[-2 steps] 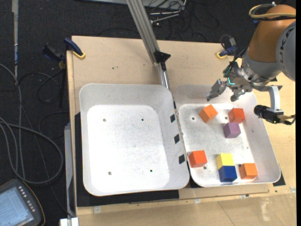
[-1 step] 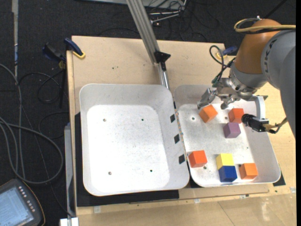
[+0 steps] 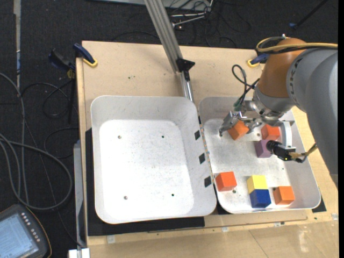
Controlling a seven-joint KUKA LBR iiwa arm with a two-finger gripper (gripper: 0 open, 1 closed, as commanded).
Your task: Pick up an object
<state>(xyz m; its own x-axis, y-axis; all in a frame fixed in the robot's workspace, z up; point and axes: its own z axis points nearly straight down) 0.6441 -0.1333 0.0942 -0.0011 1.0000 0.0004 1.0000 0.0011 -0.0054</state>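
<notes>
- Orange block [image 3: 238, 130] sits up in the far part of the right bin [image 3: 306, 198], and it looks caught between the fingers of the gripper [image 3: 234, 126]; from here they seem clenched on it, so the grab looks made and the lift clear of the bin is what's left.
- Left bin [image 3: 102, 144], the first thing from the left, has bare white floor with a few dark specks.
- The block looks roughly cubic and tilted, one corner toward the bin divider; I can't pick out a long axis.
- Further right lie a purple block [image 3: 263, 149], another orange one, and near the front edge an orange cube [image 3: 226, 180], a yellow cube [image 3: 257, 183] touching a blue cube [image 3: 260, 198], then a last orange one.
</notes>
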